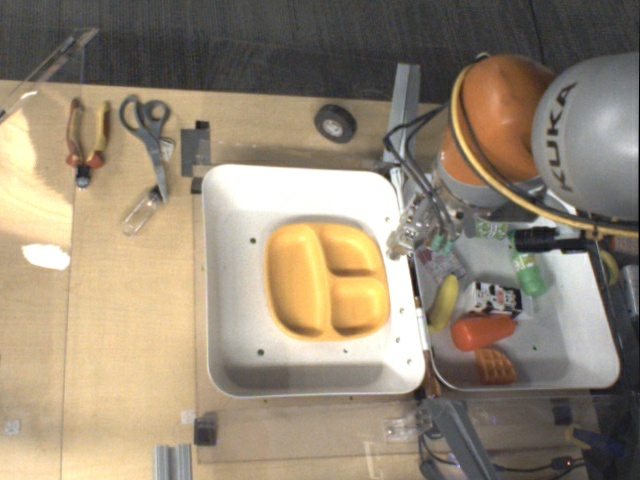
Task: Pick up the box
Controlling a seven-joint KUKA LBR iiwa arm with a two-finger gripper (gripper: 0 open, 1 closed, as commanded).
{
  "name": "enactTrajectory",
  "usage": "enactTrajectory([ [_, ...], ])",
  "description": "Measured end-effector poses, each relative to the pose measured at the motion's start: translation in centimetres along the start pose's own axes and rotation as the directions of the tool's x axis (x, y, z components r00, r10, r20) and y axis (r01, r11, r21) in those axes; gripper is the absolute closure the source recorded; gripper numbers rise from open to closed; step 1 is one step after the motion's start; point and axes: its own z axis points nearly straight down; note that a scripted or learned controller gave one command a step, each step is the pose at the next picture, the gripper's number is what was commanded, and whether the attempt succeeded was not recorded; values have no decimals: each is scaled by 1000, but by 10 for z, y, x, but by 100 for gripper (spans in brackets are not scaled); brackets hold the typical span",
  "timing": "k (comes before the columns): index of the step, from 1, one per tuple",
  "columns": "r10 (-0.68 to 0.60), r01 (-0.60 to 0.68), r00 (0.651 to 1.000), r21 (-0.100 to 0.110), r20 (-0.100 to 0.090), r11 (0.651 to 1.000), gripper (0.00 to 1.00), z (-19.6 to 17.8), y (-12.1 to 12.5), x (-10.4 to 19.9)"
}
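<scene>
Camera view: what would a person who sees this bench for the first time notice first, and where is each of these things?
The yellow divided tray in the middle of the left bin catches the eye first. Next comes the big grey and orange arm reaching in over the right bin, where a small box, a yellow banana and a red-orange item lie close together. Scissors and pliers lie on the bench at top left.

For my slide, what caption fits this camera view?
KUKA arm reaching over the right bin of toy food and a small box; yellow tray in the left bin.
</scene>
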Motion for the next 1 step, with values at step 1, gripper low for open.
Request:
enactTrajectory([
  [1,429,-429,903,0,3,903,100,-104,-4,-58],
])
